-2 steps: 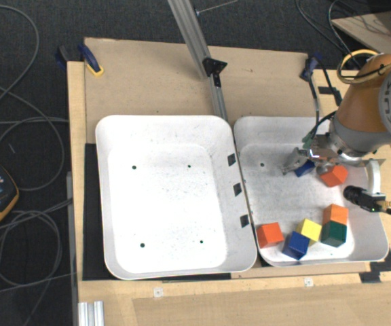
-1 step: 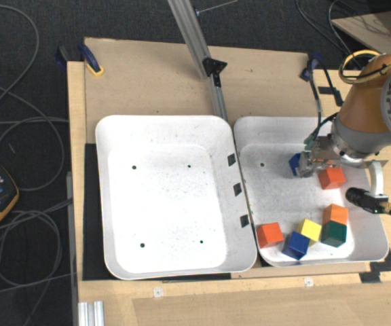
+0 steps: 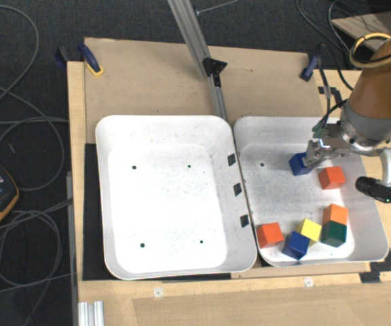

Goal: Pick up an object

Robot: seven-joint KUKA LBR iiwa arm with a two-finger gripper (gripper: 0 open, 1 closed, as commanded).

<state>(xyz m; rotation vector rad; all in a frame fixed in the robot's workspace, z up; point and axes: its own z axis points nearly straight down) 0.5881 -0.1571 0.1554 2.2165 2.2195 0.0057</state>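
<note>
nearest you, along the front rim of the right bin point(image 3: 379, 240), sits a cluster: an orange cube point(image 3: 270, 233), a blue cube point(image 3: 295, 244), a yellow cube point(image 3: 310, 229), a green cube point(image 3: 333, 233) and, touching the green one from behind, another orange cube point(image 3: 336, 214). they crowd that front edge, so you have little room there. further back a red-orange cube point(image 3: 331, 177) stands alone, and just beside it to the left a second blue cube point(image 3: 300, 164) lies under the gripper point(image 3: 315, 155). the fingers sit right at this blue cube, but you cannot tell whether they pinch it or merely touch it. the left bin point(image 3: 114, 141) offers you wide open floor, away from the rims. both bins rest on the table point(image 3: 148, 66).
</note>
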